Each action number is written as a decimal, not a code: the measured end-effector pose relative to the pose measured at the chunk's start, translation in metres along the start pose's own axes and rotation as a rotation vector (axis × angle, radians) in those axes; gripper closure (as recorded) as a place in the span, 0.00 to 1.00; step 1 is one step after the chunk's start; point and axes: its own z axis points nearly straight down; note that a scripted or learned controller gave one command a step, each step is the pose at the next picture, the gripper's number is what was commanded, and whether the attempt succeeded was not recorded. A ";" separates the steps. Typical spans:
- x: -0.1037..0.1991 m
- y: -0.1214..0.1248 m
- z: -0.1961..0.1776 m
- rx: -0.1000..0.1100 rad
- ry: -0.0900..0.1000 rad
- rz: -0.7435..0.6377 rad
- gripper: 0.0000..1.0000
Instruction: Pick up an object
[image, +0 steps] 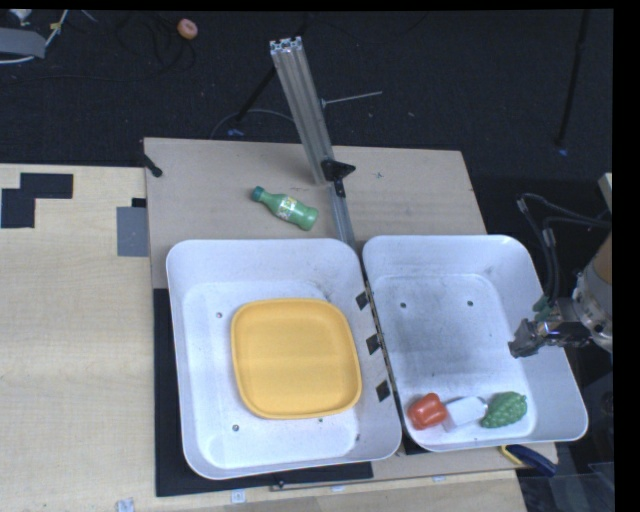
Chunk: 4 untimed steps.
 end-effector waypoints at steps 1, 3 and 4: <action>0.054 0.011 -0.011 0.001 0.001 -0.005 1.00; 0.168 0.035 -0.002 0.003 0.002 -0.005 1.00; 0.217 0.046 -0.015 0.002 0.001 -0.004 1.00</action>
